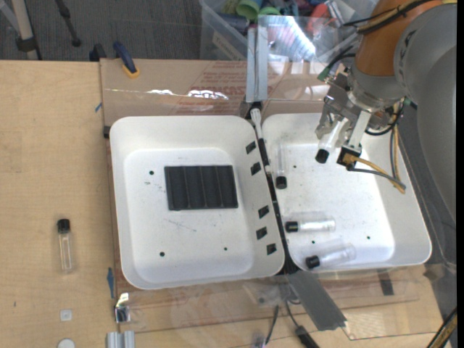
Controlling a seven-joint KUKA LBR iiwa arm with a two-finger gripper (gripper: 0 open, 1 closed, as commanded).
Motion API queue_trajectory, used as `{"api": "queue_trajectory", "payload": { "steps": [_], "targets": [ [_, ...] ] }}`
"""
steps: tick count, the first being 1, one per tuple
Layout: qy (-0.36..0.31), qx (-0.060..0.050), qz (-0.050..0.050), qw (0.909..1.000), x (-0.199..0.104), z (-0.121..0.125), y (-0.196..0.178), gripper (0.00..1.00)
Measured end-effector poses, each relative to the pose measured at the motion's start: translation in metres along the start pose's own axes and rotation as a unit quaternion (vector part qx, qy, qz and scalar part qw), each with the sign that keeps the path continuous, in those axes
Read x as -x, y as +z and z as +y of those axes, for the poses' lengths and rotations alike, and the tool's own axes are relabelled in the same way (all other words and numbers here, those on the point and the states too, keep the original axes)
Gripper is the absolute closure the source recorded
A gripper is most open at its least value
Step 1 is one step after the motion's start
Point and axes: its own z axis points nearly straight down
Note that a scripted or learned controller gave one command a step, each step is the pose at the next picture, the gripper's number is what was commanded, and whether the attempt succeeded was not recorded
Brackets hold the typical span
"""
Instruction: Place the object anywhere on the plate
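Black ribbed plate (202, 187); white bins (134, 223); clear vials (313, 225).

Loose vial (65, 243) on wooden bench (43, 143)

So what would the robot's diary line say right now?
arm: above right bin | plate: in left bin | vials: lying in right bin | on plate: nothing yet

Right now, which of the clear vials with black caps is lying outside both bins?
The vial on the wooden bench, left of the left bin; three others lie inside the right bin.
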Motion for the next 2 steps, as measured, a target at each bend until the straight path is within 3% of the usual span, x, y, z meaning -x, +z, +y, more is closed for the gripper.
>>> {"api": "queue_trajectory", "payload": {
  "steps": [1, 2],
  "targets": [
    [-0.149, -0.001, 0.0, 0.9888, -0.037, -0.073, -0.024, 1.0],
    [0.01, -0.002, 0.0, 1.0, -0.05, -0.143, 0.006, 1.0]
  ]
}}
